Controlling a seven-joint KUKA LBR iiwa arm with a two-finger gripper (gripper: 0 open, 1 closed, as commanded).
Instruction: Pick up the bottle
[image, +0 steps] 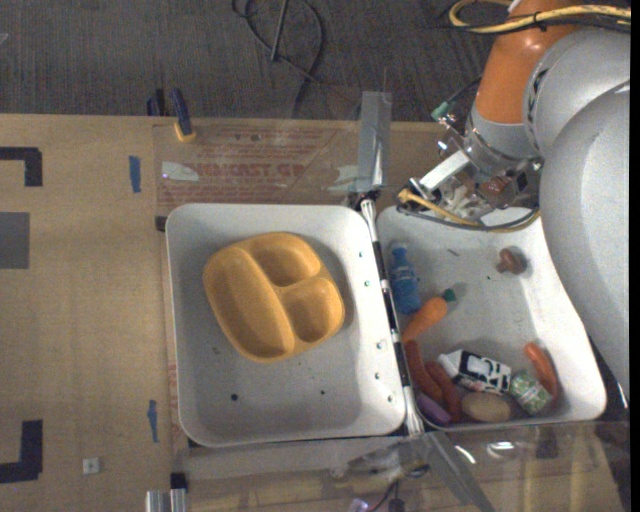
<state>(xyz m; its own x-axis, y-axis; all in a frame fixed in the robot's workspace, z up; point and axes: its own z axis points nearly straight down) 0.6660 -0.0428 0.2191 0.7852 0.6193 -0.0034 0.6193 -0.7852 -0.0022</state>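
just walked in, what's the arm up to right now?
The KUKA arm is reaching in over the far edge of the right bin, its hand hovering there with nothing visibly held. The target, a blue bottle, lies untouched against that bin's left wall, next to a carrot. The left bin holds a yellow divided plate.

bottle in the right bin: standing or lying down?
Lying down. The blue bottle rests on its side along the left wall of the right bin, its whole length visible from above, beside the carrot.
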